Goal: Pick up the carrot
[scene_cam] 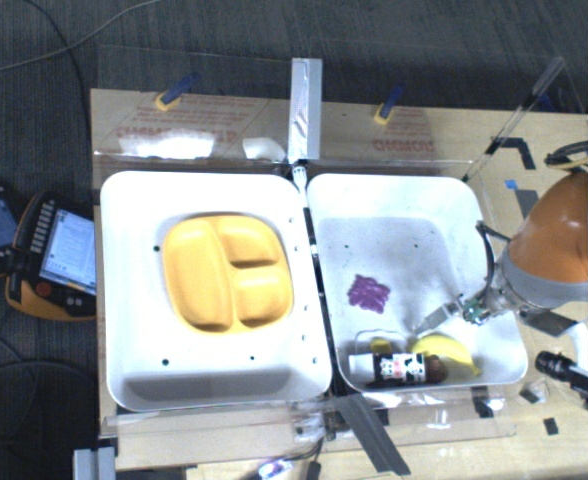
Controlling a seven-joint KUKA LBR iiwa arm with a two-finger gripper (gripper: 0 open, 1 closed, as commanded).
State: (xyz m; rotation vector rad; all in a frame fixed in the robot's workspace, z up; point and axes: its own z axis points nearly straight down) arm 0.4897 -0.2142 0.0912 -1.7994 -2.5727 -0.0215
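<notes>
**Gripper low in the right bin, carrot not identified**

From my seat I see the arm (556, 240) reaching in from the right, its orange band sitting over the right bin's (394, 184) far-right wall; the gripper (442, 318) is down inside that bin, towards the near-right corner, pointing left and slightly towards me; at this slant and size I cannot tell whether it is spread or pressed together, and I see nothing clearly pinched in it.

Just beside the gripper, on its near side, lies a yellow banana (452, 354); a dark bottle (406, 368) with a pale label lies on its side along the near wall, touching or all but touching the banana's left end; a small purple cluster (369, 292) sits apart from both, nearer the middle of the bin floor.

As for the carrot, I cannot tell which, if any, of the shapes in the right bin it is; a small yellowish bit at the bottle's left end is too small for me to call.

The left bin (124, 268) holds a yellow divided plate (229, 272), flat and roughly central; the two bins touch along their shared edge; a handheld pendant (59, 258) lies on the floor left of the bench (454, 133).
</notes>
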